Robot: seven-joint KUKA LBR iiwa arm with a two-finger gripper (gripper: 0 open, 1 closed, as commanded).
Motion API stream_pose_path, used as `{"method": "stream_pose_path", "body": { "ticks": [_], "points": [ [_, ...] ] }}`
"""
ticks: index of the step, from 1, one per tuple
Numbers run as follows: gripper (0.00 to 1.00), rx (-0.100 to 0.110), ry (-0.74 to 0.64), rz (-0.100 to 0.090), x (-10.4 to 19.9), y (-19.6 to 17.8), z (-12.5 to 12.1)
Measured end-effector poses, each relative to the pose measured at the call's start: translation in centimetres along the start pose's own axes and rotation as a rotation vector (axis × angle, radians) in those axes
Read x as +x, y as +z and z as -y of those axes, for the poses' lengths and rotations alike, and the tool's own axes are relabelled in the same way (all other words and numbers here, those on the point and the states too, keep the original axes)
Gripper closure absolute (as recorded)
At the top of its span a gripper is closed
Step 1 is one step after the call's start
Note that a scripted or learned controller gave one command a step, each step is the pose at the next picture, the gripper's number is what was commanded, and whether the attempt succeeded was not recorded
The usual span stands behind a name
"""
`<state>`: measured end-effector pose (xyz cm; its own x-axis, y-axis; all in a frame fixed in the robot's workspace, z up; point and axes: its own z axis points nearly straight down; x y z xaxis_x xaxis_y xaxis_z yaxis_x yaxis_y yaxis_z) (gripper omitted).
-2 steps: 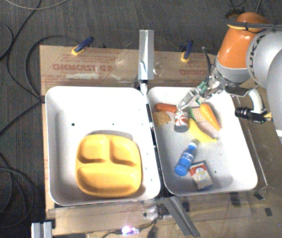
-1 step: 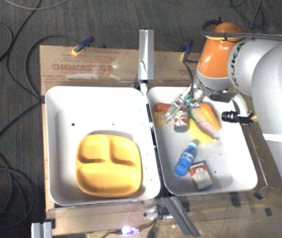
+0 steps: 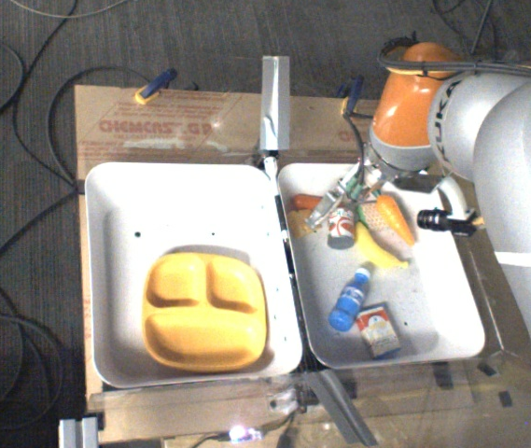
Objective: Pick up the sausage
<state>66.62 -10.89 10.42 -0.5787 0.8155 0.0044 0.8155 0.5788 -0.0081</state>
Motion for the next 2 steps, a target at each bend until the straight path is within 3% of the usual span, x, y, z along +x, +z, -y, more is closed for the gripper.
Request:
{"method": "stream_pose_path", "body": {
  "ticks": [2],
  "points": [
    [0.00, 0.000, 0.000, 0.000, 0.00, 0.00, 0.00]
  ]
}}
